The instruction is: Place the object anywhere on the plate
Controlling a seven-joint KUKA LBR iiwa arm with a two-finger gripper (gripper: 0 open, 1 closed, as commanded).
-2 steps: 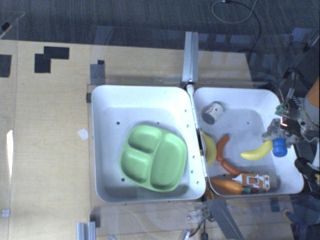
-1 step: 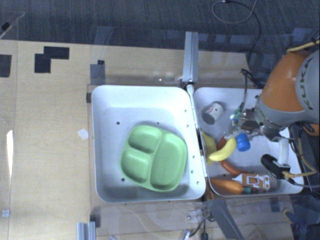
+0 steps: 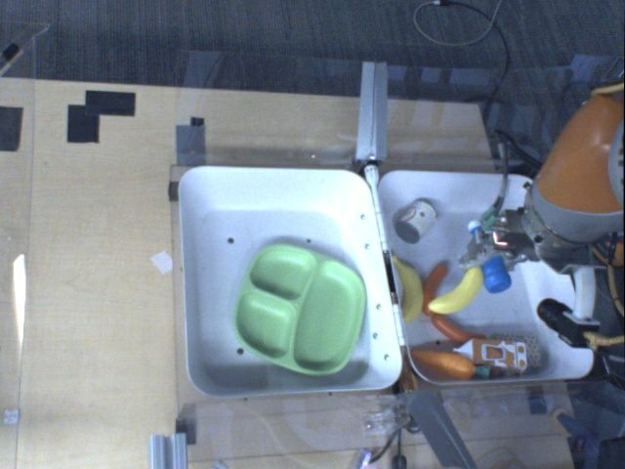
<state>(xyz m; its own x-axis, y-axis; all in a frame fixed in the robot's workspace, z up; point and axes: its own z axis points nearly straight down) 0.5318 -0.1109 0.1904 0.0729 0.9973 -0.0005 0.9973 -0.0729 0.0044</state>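
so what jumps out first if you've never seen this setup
The green divided plate sits alone in the left bin. The right bin holds the clutter: a yellow banana, orange carrot-like pieces, a grey cup and a small bottle lying flat. The arm's orange band looms at the right, its pincer above the banana.

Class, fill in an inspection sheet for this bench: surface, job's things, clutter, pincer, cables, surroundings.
Surface: wooden bench bearing left bin and right bin.
Job's things: green sectioned plate in the left bin, nothing on it.
Clutter: right bin holds bananas, a grey cup, a blue piece, a carrot, a carton.
Pincer: over the right bin; finger state unclear.
Cables: black cable on the floor.
Surroundings: dark carpet.
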